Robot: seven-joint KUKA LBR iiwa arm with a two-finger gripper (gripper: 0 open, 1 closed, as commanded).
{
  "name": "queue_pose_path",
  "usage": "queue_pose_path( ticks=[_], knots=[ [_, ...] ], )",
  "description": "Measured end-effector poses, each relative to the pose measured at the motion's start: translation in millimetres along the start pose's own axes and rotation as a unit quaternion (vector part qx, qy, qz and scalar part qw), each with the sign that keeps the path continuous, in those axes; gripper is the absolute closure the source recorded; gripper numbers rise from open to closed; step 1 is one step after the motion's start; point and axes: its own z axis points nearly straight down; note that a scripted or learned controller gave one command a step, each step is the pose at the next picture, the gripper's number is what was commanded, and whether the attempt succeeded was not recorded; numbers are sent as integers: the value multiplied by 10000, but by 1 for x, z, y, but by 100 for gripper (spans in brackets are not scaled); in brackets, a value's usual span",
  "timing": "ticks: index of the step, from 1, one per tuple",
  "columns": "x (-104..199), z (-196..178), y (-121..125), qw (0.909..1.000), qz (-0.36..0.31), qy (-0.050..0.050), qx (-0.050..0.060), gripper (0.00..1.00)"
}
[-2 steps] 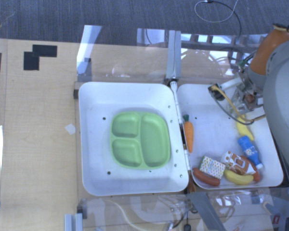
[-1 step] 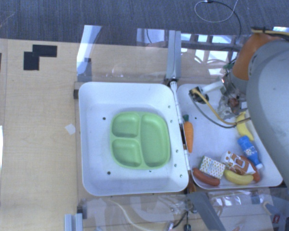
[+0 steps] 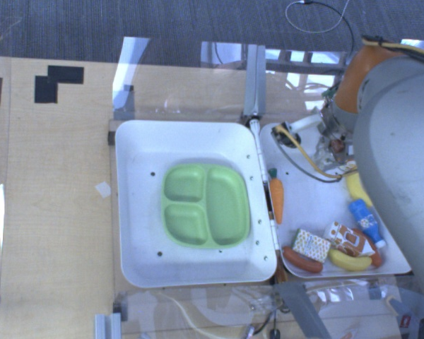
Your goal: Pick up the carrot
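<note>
**Carrot's parked by the divider, arm's up at the back of the right bin**

So here's what you've got. The small orange carrot with the green stem end point(image 3: 275, 198) is lying in the right-hand shallow white bin point(image 3: 318, 210), pressed up along its left wall, right next to where the two bins meet. It runs roughly top to bottom in the view, green end pointing away from you, and nothing is touching it that you can see.

Your grey arm with the orange band point(image 3: 396, 154) comes in from the right and covers a big chunk of that bin. The gripper point(image 3: 333, 149) sits toward the back of the right bin, well apart from the carrot, with a tangle of black and yellow cable point(image 3: 297, 147) looping off to its left. Honestly you can't tell from this angle whether the fingers are released or clenched, it's just too cluttered there.

Rest of the right bin: a red-brown sausage point(image 3: 302, 260) at the front, a checkered little box point(image 3: 311, 245) just above it, a yellow banana point(image 3: 350, 260) beside those, an orange and white carton point(image 3: 347, 238) touching the banana, and a blue bottle point(image 3: 366, 222) tucked against the arm. There's another yellow thing point(image 3: 355, 186) peeking out by the arm's edge, can't say what it is.

The left white bin point(image 3: 138, 189) holds a light green three-compartment plate point(image 3: 206, 205), sitting about in the middle. Both bins rest on the pale wooden table point(image 3: 49, 189).
</note>
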Motion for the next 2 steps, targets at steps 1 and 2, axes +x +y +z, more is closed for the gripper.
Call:
queue_pose_path(
  ticks=[1,2],
  knots=[
    [2,-12,-1,10000,-11,29,2,100],
    [-59,-3,-37,9812,-1932,10,-10,100]
  ],
)
